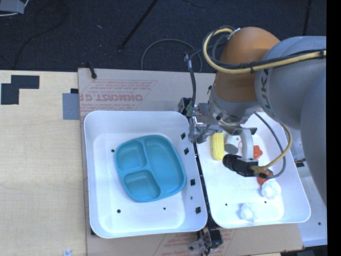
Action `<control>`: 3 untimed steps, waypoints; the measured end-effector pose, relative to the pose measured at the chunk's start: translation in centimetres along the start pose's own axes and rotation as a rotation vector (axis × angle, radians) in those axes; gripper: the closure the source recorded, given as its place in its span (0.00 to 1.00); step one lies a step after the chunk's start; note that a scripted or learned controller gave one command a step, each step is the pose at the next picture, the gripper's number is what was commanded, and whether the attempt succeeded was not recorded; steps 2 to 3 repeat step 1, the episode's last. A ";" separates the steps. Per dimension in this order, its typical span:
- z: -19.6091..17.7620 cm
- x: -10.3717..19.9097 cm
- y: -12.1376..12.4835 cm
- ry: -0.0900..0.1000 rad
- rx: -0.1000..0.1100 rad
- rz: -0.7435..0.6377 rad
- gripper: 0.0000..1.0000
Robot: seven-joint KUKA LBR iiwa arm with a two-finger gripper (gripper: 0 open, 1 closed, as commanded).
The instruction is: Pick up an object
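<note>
The gripper point(232, 138) is low over the right bin point(298, 207), near its upper left corner. The arm's bulk covers it, so open or closed, I cannot tell. Just beside it on the left lies a yellow piece point(217, 146), hard by the wall between the bins. An orange piece point(257, 152) sits on the gripper's other side. Two white lumps point(270, 190) rest nearer the front edge. Over in the left bin point(96, 143) — a blue divided plate point(150, 167), lying flat.
</note>
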State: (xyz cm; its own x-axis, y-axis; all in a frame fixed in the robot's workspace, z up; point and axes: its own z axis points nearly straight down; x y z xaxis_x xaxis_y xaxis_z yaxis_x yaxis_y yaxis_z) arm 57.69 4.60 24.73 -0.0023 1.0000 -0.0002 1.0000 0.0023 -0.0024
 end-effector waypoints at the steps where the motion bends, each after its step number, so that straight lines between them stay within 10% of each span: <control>1: 2.0 5.0 2.3 0.001 0.002 0.000 1.00; 3: 2.0 5.0 2.3 0.001 0.002 0.000 1.00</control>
